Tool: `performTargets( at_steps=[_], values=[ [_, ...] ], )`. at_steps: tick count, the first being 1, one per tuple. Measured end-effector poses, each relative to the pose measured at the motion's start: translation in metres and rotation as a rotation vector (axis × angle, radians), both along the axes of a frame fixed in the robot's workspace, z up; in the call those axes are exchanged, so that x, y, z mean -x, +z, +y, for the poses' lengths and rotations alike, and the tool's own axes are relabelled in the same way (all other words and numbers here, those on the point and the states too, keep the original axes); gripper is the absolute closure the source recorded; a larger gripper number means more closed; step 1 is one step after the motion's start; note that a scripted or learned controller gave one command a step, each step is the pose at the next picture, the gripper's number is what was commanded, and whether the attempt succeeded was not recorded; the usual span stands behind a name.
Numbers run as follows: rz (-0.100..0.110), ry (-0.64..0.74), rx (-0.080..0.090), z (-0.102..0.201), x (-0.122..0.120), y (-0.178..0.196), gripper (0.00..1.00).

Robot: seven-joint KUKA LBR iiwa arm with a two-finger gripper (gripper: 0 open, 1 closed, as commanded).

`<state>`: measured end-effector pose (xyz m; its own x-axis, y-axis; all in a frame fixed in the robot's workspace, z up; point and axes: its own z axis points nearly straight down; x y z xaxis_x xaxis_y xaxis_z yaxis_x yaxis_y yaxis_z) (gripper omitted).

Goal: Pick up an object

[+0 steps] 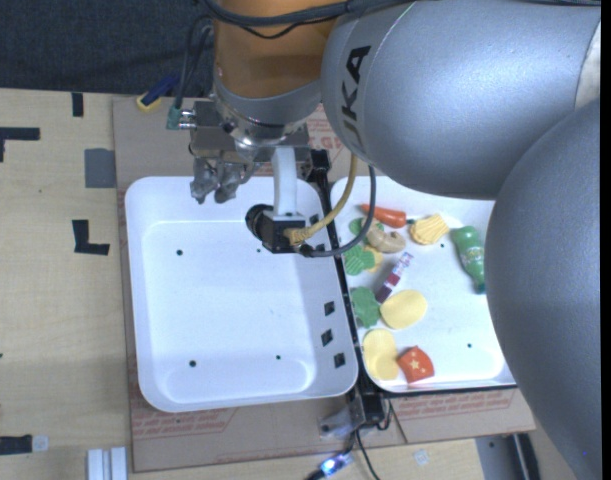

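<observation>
Arm: the big grey KUKA arm (465,78) comes in from the right and fills the upper right, with its orange band (275,3) sitting just above the wrist.
Gripper: the gripper (214,190) hangs at the far left corner of the left bin, over the rim there. Its two dark fingertips are close together, a narrow gap at most, and I see nothing between them.
Left bin: the white left bin (185,368) sits on cardboard, its floor bare white with a few small dark dots.
Camera block: a white bracket with a black round part (277,226) hangs from the wrist over the far right part of the left bin, with cables trailing along the divide.
Right bin: the right bin (455,368) holds all the objects, bunched toward its left side.
Objects: an orange carrot-like piece (390,216) at the far end, a tan piece (388,239) beside it, a yellow ridged piece (428,230), a green bottle (470,253) off to the right, green leafy pieces (361,260), a small purple item (390,280), a yellow oval (403,310), another yellow piece (379,353) and a red block (416,364) nearest me.
Task thing: every pickable object lies in the right bin, well apart from the gripper.
</observation>
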<state>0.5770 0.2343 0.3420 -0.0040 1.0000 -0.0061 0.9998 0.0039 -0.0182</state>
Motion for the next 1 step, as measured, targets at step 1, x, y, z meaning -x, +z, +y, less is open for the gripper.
performTargets(
  at_steps=[1],
  values=[
    [-0.001,-0.003,0.001,-0.0027,-0.0235,-0.1462,1.0]
  ],
)
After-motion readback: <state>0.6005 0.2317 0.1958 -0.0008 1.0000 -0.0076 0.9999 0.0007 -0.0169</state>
